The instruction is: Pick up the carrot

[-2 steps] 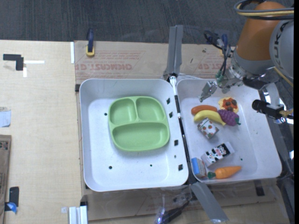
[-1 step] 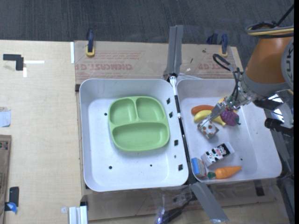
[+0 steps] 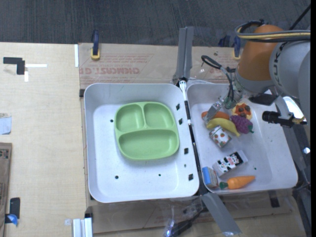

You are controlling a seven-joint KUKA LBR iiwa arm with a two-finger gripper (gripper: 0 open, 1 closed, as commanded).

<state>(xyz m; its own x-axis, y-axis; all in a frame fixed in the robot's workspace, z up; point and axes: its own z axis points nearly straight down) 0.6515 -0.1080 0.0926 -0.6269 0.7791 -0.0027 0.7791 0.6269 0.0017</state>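
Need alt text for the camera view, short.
The carrot lies at the near edge of the right bin, apart from the arm's hand, which is over a toy pile with a banana. The left bin holds a green divided plate.

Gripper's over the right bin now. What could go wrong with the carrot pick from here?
The gripper sits at the toy pile by the banana and grapes, far from the carrot, so it may grab the wrong item. The carrot lies against the bin's near wall, beside a carton, leaving little finger room.
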